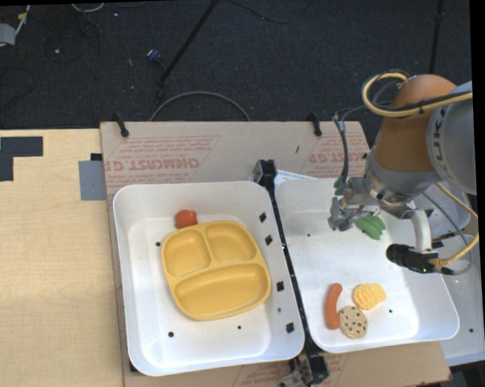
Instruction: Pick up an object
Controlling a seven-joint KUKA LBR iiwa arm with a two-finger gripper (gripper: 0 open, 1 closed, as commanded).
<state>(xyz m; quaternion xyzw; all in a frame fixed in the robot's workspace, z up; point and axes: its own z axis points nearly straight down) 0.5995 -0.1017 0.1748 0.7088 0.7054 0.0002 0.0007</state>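
Speckled round cookie [353, 322] nearest; ridged yellow piece [369, 295] beside; tool [349, 214] by green piece [372, 225], grip unclear.

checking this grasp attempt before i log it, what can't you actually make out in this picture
- Hand, camera view: its tips sit low over the right white bin under the grey wrist, too small and dark to show how they stand.
- Green ridged toy: partly covered by the hand, so its full shape and any contact stay unclear.
- Small orange-red round toy: part hidden behind the yellow divided plastic tray.
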